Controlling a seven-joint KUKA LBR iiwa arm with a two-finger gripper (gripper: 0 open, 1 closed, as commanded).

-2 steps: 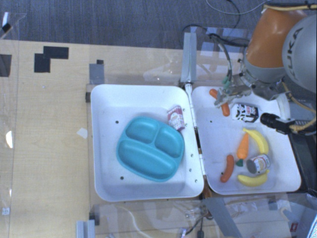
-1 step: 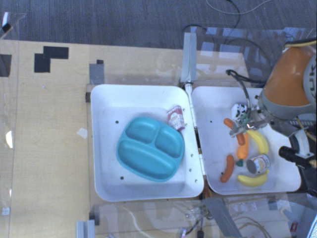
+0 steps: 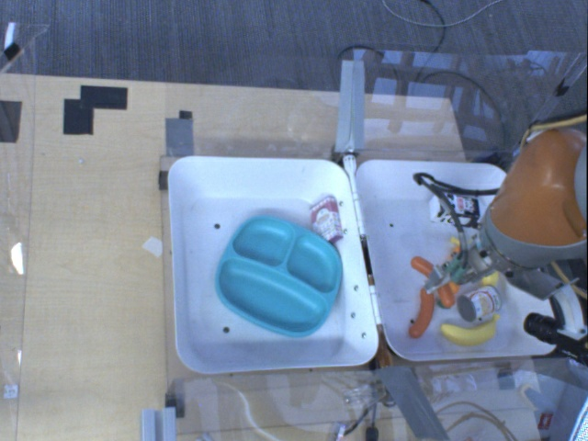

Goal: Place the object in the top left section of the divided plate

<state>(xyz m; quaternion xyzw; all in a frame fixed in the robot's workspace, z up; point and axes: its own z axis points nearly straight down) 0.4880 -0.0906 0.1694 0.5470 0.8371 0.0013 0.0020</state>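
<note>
The gripper (image 3: pixel 457 269) is low in the right bin (image 3: pixel 395 200), among a crowd of small things: a sausage (image 3: pixel 422 313), a banana (image 3: pixel 469 333), a tin (image 3: pixel 480 303) and a carrot (image 3: pixel 432 277) lie touching or just beside one another. Whether its fingers are apart or together I cannot tell, and which piece it is after is unclear. The blue plate (image 3: pixel 278 275) sits in the left bin (image 3: pixel 193 246); in such a crowd the grasp could slip, catch two things, or nudge neighbours aside.

A light wooden bench (image 3: pixel 83 274) fills the left side, with black square marks (image 3: pixel 92 108) near its far edge. Behind the bench lies dark grey carpet (image 3: pixel 202 21), where a thin pale cable (image 3: pixel 450 12) curls.
</note>
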